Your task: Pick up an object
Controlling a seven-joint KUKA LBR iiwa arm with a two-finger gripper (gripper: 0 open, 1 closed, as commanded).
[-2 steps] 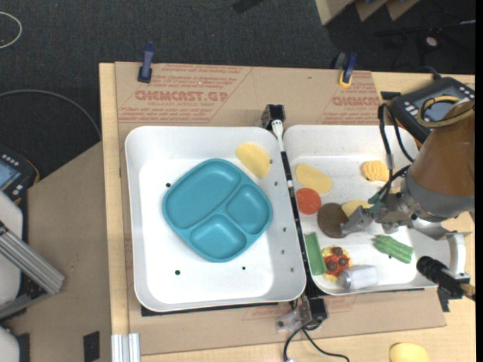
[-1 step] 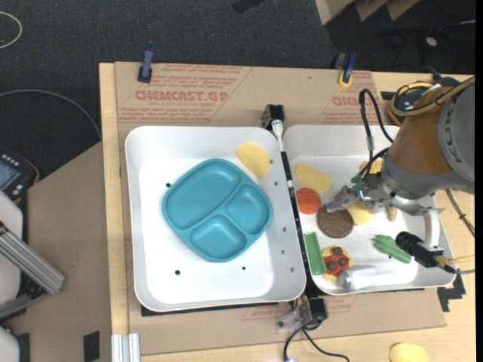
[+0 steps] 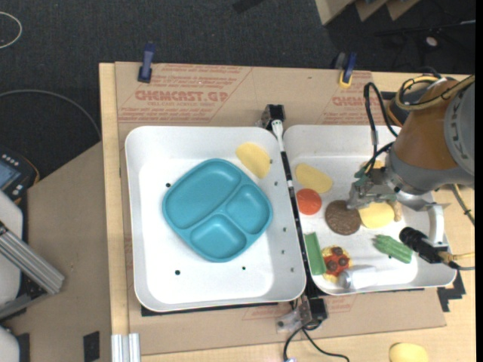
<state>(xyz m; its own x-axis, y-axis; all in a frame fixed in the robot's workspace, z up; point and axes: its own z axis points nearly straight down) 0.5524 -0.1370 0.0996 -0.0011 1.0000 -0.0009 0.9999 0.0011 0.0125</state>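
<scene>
The grey arm (image 3: pixel 441 138), with its orange band, was seen reaching in from the right, bent down over the right bin (image 3: pixel 332 140). Its wrist was held above the middle of that bin, with a black cable looped over its far side.

The end effector (image 3: pixel 367 193) was lowered close to the bin floor, between a brown round disc (image 3: pixel 343 219) on its left and a pale yellow block (image 3: pixel 376 216) just near of it. Whether it was open or closed could not be told, and nothing could be seen gripped in it.

In the same bin, a yellow oval piece (image 3: pixel 313 178) lay at the far left, with a red-orange ball (image 3: pixel 309 201) just near of it. A green stick (image 3: pixel 310 252) was set along the left wall, beside a small red and yellow toy (image 3: pixel 336 260). A green pickle-shaped thing (image 3: pixel 392 248) lay near the right, and a white tube (image 3: pixel 362 277) rested at the near edge.

In the left bin (image 3: pixel 151 225), a blue divided plate (image 3: pixel 217 209) was laid in the middle, and a yellow lump (image 3: pixel 254 158) sat at the far right corner. Both bins stood on the counter (image 3: pixel 189 96).
</scene>
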